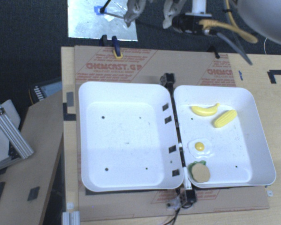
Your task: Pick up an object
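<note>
Four toy foods lie in the right bin (257,139): a yellow banana (205,109), a yellow corn cob (225,118), a fried egg (200,147) and a tan burger with a green edge (200,172) near the front left corner. My gripper (152,12) hangs high at the top of the view, beyond the back edge of the bench, far from the bins. Its two pale fingers (133,11) stand apart with nothing between them.
The left bin (91,172) sits beside the right one, joined by a black clip strip (174,135). A shiny metal sheet (91,11) lies on the floor behind the bench. Yellow and grey cables (229,29) trail from the wrist. An aluminium rail (9,130) stands at left.
</note>
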You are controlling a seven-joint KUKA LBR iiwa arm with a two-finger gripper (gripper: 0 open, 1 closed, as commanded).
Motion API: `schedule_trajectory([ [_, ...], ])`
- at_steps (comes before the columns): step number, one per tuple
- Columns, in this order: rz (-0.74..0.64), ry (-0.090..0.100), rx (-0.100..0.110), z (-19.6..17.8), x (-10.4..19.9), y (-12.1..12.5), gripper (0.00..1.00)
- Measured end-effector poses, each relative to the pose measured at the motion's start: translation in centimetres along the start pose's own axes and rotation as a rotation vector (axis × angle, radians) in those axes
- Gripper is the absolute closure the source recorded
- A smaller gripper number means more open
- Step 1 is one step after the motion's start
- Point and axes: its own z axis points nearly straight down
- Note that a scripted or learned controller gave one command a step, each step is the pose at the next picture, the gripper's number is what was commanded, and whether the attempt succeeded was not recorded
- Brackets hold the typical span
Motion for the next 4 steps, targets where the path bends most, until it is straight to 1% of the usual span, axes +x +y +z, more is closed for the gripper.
schedule_trajectory([
  [1, 0.007, -0.002, -0.003, -0.1, 2.7, 3.0, 0.0],
  [2, 0.005, -0.002, -0.002, -1.2, 2.6, 2.9, 1.0],
  [3, 0.016, -0.007, 0.014, 8.8, -3.1, -3.2, 1.0],
  [4, 0.017, -0.006, 0.013, 16.4, -8.5, -9.5, 1.0],
])
